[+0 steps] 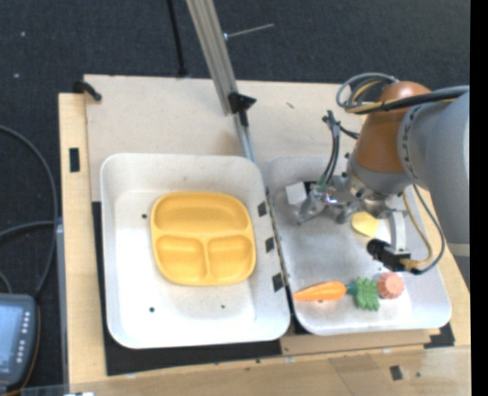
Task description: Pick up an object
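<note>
In the right bin [326,320] lie an orange toy carrot [320,292], a green leafy toy [365,294] and a pinkish round toy [390,285] along the front edge. A pale yellow object [365,223] shows partly from under the arm near the bin's middle right. My gripper [316,204] hangs low over the back left of the right bin, a little left of the yellow object. Nothing shows between its fingers.
The left bin [128,312] holds a yellow divided plate [202,238]. A slanted metal rail [215,48] rises from the bench behind the bins. The grey arm with its orange band [388,139] covers the right bin's back right part.
</note>
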Tool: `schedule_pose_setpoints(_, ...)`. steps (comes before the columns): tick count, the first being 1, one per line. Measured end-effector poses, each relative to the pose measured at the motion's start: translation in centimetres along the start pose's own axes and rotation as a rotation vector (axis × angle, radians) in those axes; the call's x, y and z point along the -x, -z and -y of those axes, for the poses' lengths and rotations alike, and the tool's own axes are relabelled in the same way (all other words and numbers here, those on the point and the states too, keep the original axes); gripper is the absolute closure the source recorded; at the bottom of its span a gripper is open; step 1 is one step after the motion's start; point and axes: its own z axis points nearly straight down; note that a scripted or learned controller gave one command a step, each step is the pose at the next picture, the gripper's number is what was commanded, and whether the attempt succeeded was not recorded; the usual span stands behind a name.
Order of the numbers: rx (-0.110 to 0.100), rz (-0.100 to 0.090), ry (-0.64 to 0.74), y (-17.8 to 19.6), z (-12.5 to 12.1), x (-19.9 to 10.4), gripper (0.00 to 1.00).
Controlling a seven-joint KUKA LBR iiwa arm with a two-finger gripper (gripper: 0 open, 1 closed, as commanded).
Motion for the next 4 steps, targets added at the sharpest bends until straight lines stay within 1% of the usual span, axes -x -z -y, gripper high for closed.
schedule_pose_setpoints(1, 0.007, 0.0, -0.005, 1.4, -0.2, 0.1, 1.0)
schedule_pose_setpoints(2, 0.01, 0.0, 0.006, 7.1, -1.3, -0.1, 1.0)
schedule_pose_setpoints(3, 0.009, 0.0, 0.006, 11.6, -1.6, 0.5, 1.0)
schedule_pose_setpoints(4, 0.011, 0.001, 0.008, 17.9, -1.7, 1.3, 1.0)
